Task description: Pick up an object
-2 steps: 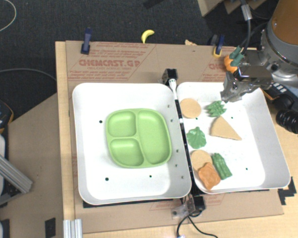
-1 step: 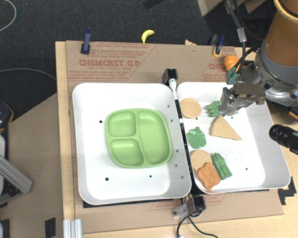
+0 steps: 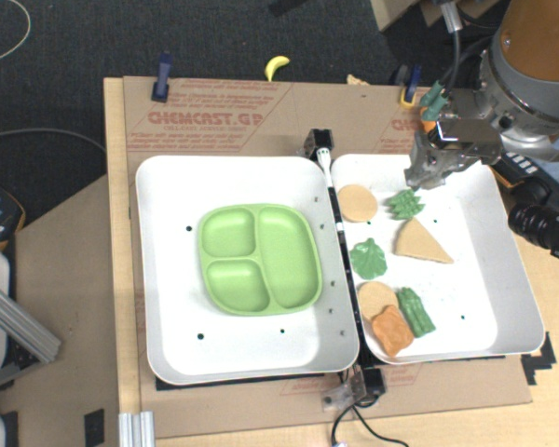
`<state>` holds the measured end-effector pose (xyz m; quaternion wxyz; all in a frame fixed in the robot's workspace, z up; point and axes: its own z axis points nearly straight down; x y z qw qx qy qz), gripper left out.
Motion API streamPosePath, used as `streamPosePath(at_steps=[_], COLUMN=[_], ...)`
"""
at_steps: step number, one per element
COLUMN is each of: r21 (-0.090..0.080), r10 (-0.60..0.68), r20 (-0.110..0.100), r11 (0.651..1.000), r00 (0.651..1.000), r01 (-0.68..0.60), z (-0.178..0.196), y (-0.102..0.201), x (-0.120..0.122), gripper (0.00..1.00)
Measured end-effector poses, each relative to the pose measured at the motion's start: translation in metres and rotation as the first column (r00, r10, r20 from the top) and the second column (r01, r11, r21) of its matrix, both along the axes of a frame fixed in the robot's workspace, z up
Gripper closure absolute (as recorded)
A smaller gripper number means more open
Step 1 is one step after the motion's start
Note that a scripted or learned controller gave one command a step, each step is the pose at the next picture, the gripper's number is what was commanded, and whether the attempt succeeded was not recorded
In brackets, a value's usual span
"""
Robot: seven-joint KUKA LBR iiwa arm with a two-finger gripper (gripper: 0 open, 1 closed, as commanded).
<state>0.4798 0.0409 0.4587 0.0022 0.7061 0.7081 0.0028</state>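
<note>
While the counter [image 3: 214, 119] carried two white bins side by side, the left bin [image 3: 168, 268] held a green divided plate [image 3: 259, 257] about in its middle. The right bin [image 3: 484, 277] had the small stuff: a tan wedge [image 3: 421, 244], a round tan disc [image 3: 358, 202], a leafy green piece [image 3: 368, 258], a spiky green piece [image 3: 405, 203], another tan piece [image 3: 374, 295] touching an orange chunk [image 3: 391, 329], and a green stick [image 3: 415, 310] just beside that. The claw [image 3: 427, 177] hung over the right bin's far end, near the spiky green piece, nothing seen between its fingers; couldn't tell if they were apart or together.
</note>
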Motion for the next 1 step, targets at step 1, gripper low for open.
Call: streamPosePath(at_steps=[1], r21=[-0.002], r10=[-0.009], r20=[-0.016], r11=[1.000], r00=[1.000], r01=[0.009], z=[-0.1028], y=[-0.0503], x=[-0.0012], gripper=[1.00])
